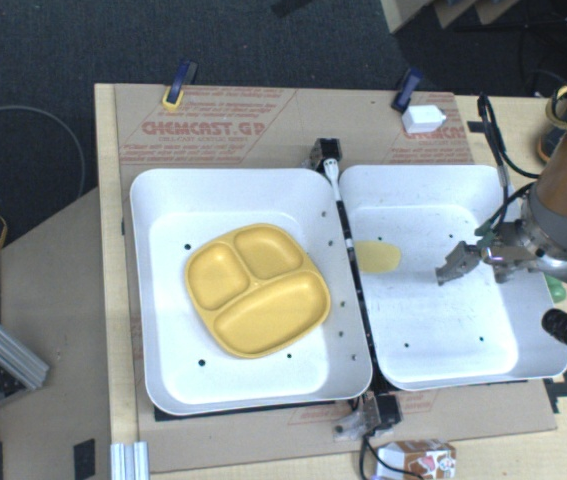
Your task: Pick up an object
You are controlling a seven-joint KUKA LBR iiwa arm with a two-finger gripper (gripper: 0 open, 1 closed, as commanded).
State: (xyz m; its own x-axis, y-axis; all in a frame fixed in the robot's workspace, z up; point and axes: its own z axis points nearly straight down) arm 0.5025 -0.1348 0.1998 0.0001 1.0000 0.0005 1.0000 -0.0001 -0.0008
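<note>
Red print reading "CHEMCAST GP" runs across the brown board behind the bins.

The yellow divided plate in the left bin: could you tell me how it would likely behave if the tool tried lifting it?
The yellow divided plate looks like moulded plastic, so probably stiff and light. It lies flat with a low, rounded rim, so the fingers may slip off. It is wide and should not roll.

Two bins, one plate, one disc

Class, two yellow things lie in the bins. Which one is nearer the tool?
The small yellow disc in the right bin, beside the divider; the divided plate lies farther off.
</note>
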